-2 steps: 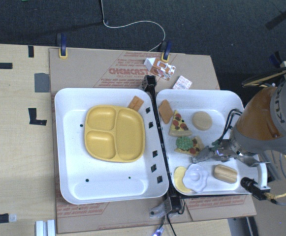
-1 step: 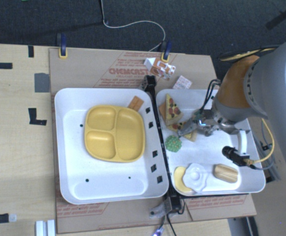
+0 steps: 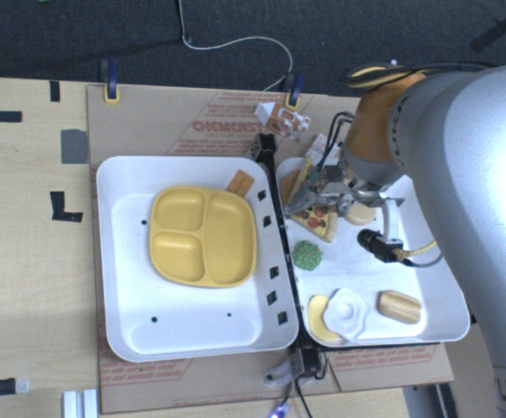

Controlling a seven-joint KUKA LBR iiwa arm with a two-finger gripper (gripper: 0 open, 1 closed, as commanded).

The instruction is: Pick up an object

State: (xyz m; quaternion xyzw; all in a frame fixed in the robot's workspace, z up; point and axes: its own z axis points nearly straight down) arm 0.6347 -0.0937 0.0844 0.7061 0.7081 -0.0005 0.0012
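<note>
Grey metal dominates the right of the frame as the arm [image 3: 462,146] leans in, its orange band [image 3: 376,129] sitting just above the wrist. The gripper [image 3: 315,200] is down low in the upper left corner of the right bin [image 3: 427,320], right over a cluster of small items, and from this angle I cannot tell how its jaws stand, apart or together. Nothing can be called held.

Directly beneath it lies a pizza slice [image 3: 315,220], tan with red spots, touching or nearly touching the tool. Just below that sits a green broccoli-like piece [image 3: 306,254]. Lower in the same bin, a white cup-like piece [image 3: 347,310] rests on a yellow crescent [image 3: 318,316], with a bread roll [image 3: 399,306] just beside them to the right.

My read: this is the descent-and-grasp step, with the pizza slice the likely target. The next move calls for a firm close on that flat piece, then a straight lift; a thin slice lying flat on the floor of the bin could easily slip out.

Over in the left bin [image 3: 122,320], a yellow divided plate [image 3: 204,236] lies centre, an orange-brown block [image 3: 240,182] near its upper right edge. Both bins rest on a cardboard sheet [image 3: 148,120] clamped to a pale wooden bench [image 3: 26,277] marked with black tape. Dark carpet [image 3: 235,7] fills the top of the frame, a white cable [image 3: 235,42] trailing across it.
</note>
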